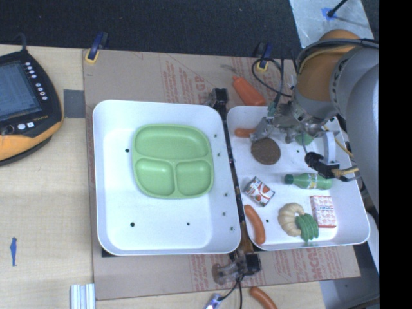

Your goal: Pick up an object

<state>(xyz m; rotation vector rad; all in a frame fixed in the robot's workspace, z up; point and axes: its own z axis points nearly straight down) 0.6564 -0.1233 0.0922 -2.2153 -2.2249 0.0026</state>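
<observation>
The right bin (347,237) holds a brown round disc (265,152), a green bottle (311,181), a red-and-white packet (259,192), a sausage (255,224), a cream and green bundle (297,221), a red-and-white box (323,212) and a small orange piece (243,132). My gripper (278,129) hangs over the back of this bin, just above the brown disc.
The left bin (109,192) contains a green divided plate (172,160). An orange carrot-like item (247,91) lies behind the bins and another sausage (262,296) in front. A teach pendant (26,105) rests at the far left. Clamps sit between the bins.
</observation>
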